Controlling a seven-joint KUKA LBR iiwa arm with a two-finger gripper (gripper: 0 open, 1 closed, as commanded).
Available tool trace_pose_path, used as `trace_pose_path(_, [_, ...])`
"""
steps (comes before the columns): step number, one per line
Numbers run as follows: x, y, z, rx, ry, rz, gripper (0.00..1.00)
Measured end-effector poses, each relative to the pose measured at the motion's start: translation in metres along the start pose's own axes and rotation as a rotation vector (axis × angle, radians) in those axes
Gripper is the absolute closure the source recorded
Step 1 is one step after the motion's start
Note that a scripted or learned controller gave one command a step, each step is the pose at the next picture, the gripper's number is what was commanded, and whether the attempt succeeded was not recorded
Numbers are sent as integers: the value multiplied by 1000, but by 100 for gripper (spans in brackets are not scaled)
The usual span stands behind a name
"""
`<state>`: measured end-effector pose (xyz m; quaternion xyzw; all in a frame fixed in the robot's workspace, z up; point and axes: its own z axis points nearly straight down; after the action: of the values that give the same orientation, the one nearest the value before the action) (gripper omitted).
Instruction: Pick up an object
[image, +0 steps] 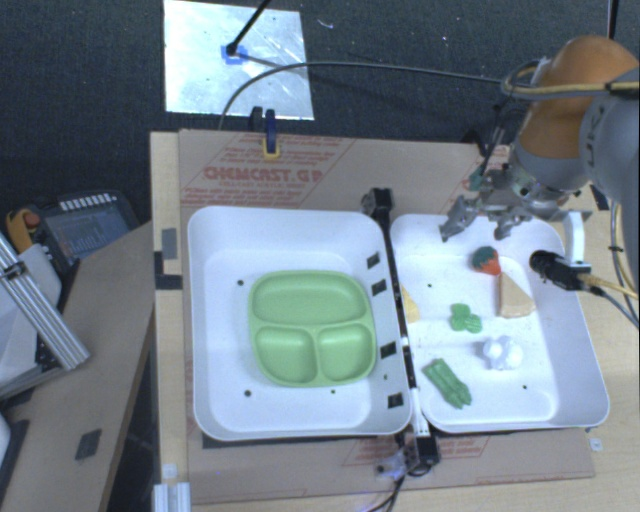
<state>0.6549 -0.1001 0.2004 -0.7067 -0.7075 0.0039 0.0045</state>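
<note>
Left bin (215, 240): white, shallow, on the worktop (120, 300). It carries one green divided plate (310, 328) lying flat near the bin's centre, one long compartment toward 12 o'clock and two smaller ones toward 6 o'clock.

A black divider strip (390, 300) runs between the two bins, which sit edge to edge.

Right bin (570, 390): white, shallow, carrying the loose items.
- Small pale yellow piece (410, 306) at the bin's 9 o'clock edge, just beside the divider strip.
- Long green piece (446, 383) at about 7 o'clock in the bin, lying at a slant.
- Small green lump (464, 319) near the bin's centre.
- Red and green item (486, 261) at about 12 o'clock in the bin.
- White crumpled lump (498, 352) at 5 o'clock from the green lump, near it but apart.
- Tan wedge (514, 296) at 4 o'clock from the red and green item, just beside it.

Arm (570, 100): enters from 3 o'clock, orange band above the wrist. Tool (478, 228) hangs over the far rim of the right bin, at 11 o'clock from the red and green item. Its two fingers stand spread apart with nothing between them. No item is lifted; all lie on the bin floor.
</note>
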Motion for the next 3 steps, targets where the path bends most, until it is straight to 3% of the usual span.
trace_pose_path(1, [0,3,-9,-13,-1,-2,0])
trace_pose_path(3, [-2,2,102,-11,-2,0,0])
